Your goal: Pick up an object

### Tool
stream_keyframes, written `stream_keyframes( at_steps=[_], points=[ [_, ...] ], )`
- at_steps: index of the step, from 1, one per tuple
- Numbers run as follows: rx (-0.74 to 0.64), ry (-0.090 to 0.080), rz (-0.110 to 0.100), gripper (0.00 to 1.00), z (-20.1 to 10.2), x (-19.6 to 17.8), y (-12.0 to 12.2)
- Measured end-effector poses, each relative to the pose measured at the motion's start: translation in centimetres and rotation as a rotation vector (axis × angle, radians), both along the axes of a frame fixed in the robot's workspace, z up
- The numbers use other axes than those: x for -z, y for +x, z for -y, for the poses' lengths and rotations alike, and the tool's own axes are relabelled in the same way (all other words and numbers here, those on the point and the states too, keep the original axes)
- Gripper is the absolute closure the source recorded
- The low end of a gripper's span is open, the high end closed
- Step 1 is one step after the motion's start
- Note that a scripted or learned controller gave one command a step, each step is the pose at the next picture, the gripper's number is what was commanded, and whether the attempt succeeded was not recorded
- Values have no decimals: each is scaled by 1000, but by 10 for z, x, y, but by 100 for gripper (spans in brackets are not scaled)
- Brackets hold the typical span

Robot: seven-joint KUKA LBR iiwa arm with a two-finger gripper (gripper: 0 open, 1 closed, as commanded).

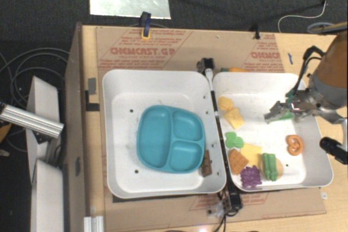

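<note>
Orange and small, the pretzel (294,145) lies on the right bin (255,84) floor near its right wall, apart from the other toys. The gripper (277,112) hangs above the bin's middle, up and to the left of the pretzel, not touching it; whether it is released or clenched I cannot tell. Along the bin's left and lower part lie yellow pieces (232,116), a waffle (237,161), grapes (250,176) and a green toy (269,165). The left bin (125,87) bears a teal plate (170,138).
</note>
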State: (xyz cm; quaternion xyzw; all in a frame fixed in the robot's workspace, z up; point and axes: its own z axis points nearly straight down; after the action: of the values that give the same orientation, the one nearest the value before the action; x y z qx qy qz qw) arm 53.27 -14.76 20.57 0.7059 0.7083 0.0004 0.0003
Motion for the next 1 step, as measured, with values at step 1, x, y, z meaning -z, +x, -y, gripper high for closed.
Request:
stream_keyframes(
  at_steps=[1],
  points=[
    [2, 3, -9, 0, -18, 74, -49]
  ],
)
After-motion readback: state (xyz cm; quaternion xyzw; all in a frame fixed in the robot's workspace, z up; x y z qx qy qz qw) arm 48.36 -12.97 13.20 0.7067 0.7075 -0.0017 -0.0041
